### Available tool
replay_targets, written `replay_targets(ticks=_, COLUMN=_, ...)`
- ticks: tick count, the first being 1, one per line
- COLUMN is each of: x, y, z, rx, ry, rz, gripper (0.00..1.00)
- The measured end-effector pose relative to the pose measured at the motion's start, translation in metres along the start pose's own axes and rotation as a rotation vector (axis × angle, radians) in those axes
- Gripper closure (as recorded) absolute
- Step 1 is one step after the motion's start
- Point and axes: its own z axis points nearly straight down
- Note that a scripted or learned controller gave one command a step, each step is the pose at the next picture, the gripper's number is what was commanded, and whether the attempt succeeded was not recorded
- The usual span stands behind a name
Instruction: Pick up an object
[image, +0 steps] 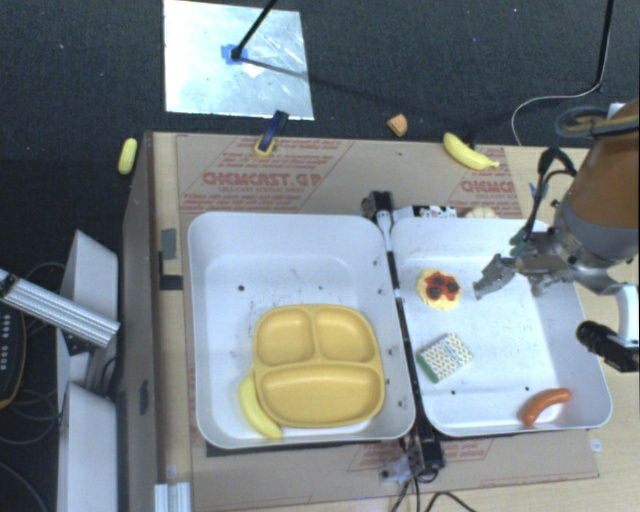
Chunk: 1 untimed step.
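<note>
**A:** Camera view puts my end effector (497, 274) over the right bin (590, 385), nothing between its fingers. How wide they stand, I cannot tell.

**B:** Which object is nearest?

**A:** The small yellow toy with red spots (440, 288), just beside the tip, toward the left bin (215, 300). The patterned block (445, 356) lies nearer me; the sausage (545, 404) is well apart. I judge the arm hangs there to line up on that toy.
</note>
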Motion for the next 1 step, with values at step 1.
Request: replay_targets(ticks=1, x=-0.0003, y=0.0648, z=0.0845, rx=0.001, ry=0.0, rz=0.0, gripper=0.0)
